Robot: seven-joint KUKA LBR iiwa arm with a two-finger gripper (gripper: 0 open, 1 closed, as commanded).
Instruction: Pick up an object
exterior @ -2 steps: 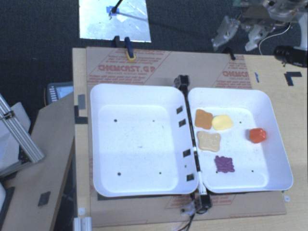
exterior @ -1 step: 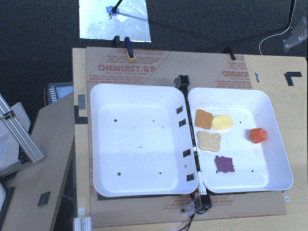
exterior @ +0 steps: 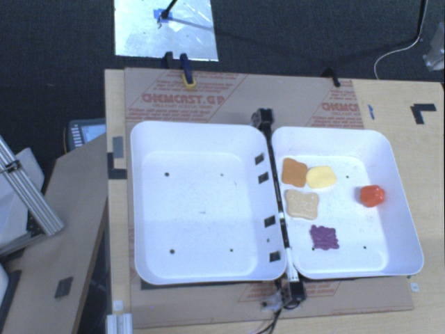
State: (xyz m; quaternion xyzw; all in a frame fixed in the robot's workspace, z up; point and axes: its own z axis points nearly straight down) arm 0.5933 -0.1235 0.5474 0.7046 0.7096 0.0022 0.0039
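The right bin [exterior: 396, 179] holds several small toy foods. An orange-brown piece [exterior: 294, 172] lies near its left wall, with a yellow rounded piece [exterior: 321, 177] touching it on the right. Below them is a beige bread slice [exterior: 302, 204], and a purple grape bunch [exterior: 324, 237] lies nearer the front. A red-orange tomato-like piece [exterior: 371, 195] sits apart toward the right wall.
The left bin [exterior: 139, 186] stands beside the right one, joined by black clips along the shared wall [exterior: 271, 186]. Both rest on a cardboard sheet [exterior: 229, 92] on the bench. A shiny metal plate [exterior: 165, 18] lies on the floor behind.
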